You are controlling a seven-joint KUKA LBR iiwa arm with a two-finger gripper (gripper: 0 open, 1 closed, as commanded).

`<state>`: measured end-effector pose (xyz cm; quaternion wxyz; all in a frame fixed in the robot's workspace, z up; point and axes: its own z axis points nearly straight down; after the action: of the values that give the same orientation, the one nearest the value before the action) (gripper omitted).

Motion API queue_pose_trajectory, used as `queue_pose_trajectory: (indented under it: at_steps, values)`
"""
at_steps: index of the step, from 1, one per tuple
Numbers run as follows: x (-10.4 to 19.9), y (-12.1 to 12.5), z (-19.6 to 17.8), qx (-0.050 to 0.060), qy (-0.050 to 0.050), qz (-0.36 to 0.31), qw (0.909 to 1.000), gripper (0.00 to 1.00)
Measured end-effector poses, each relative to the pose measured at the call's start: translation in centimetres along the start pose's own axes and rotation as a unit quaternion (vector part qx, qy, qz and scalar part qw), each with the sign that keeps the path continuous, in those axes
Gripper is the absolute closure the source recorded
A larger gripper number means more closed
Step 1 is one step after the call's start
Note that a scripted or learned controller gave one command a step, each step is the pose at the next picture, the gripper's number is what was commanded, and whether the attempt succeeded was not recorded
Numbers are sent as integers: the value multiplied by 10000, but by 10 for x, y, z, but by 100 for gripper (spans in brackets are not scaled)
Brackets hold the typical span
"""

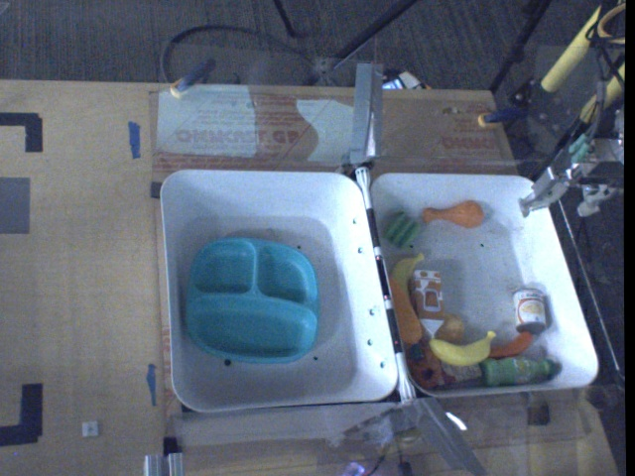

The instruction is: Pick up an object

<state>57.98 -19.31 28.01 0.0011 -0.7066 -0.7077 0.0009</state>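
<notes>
So, largest first:
Left bin (189,201): white, shallow; holds a blue divided plate (253,298) lying flat. Judged stiff plastic, broad and low, hard for two fingers except at the rim.
Right bin (556,266): white; the small things sit here, mostly crowded along the near and left walls.
Gripper (541,198): over the far right corner of the right bin, above the rim, well apart from every item. Nothing between it and the bin floor; whether it is released or clenched, cannot tell.
Banana (461,350): yellow, near wall, touching its neighbours. Probably light, smooth toy; crowded, poor access.
Green bottle (516,370): lying on its side against the near wall. Round, likely to roll.
Drumstick (454,213): orange, alone near the far wall. Likely light and rigid; best pick, grip across the narrow shaft.
Carton (428,293): small box, flat faces, good for pinching.
Jar (531,309): upright, stands clear; smooth, may slip.
Green block (402,230): ridged, near the left wall.
</notes>
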Motion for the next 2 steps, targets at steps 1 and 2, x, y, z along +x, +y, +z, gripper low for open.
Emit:
queue_pose_trajectory:
  at_steps: [1, 2]
  values:
    - [-18, 43, 59, -14, -6, -1332, 9911, 0]
    - [8, 42, 186, -25, -9, -1529, 9882, 0]
